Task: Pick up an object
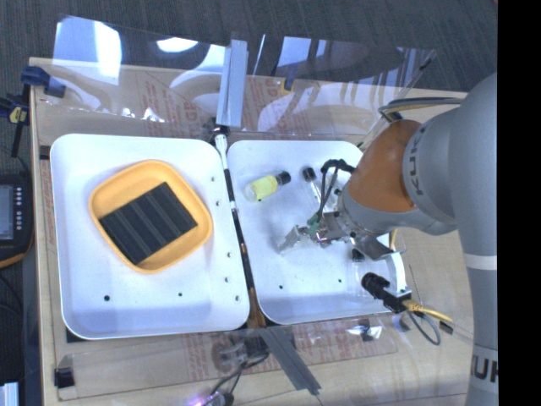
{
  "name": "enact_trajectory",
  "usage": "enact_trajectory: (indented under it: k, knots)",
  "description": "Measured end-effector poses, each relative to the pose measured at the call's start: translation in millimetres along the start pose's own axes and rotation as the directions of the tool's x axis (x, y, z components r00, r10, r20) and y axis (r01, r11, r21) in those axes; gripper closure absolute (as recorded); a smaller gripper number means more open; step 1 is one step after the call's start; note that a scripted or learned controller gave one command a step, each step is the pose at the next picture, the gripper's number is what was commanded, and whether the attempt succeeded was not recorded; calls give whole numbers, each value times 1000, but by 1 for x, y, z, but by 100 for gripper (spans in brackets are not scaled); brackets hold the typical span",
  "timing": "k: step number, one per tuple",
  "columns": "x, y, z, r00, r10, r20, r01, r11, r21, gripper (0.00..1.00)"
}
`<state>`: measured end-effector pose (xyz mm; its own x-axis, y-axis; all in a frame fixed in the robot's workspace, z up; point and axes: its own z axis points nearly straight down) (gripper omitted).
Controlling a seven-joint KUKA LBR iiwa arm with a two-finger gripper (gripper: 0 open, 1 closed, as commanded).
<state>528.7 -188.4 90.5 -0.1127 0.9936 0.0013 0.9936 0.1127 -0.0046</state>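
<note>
- Small yellow-green cylindrical bottle with a dark cap (265, 186): you'll find it lying on its side in the upper left of the right white bin (292, 299), long axis running left to right and tilted slightly, cap pointing right.
- Gripper (292, 239) sits mid-bin, well below and right of the bottle; whether its jaws are wide or narrow you cannot tell.
- Orange tray with a dark ribbed insert (150, 216) rests in the left white bin (72, 307).

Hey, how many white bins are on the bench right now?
2. The left bin holds an orange tray with a dark ridged insert. The right bin holds a small yellow bottle, with the end effector reaching over it.
</note>
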Motion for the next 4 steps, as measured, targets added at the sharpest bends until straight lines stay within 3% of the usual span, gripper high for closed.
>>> enact_trajectory:
  k: [1,2,3,4]
  knots:
    - [16,-31,-77,986,-168,2,168,986,-4,0]
    - [63,25,0,966,-258,4,258,966,0,0]
    - [9,55,-40,930,-368,3,368,930,-3,0]
    - [60,84,-4,904,-427,12,427,904,-2,0]
